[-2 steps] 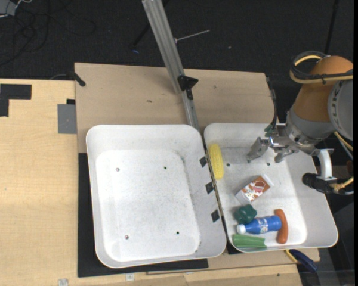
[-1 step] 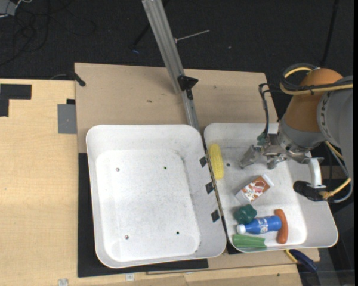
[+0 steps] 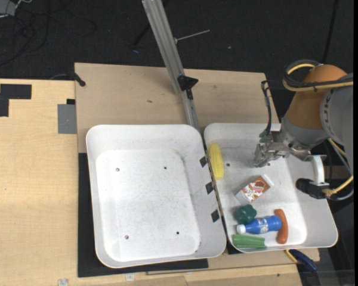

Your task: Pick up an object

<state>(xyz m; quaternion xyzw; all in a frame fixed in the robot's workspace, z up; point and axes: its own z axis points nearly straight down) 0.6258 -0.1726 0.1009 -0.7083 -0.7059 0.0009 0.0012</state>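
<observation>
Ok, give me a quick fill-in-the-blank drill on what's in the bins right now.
1. The yellow corn cob lies along the ____ edge of the right bin.
2. The blue bottle lies between the green lump and the ____ sausage.
3. The gripper hangs over the ____ bin.
4. The red-and-white packet lies nearer the camera than the ____.

Missing words: left; orange; right; gripper
</observation>
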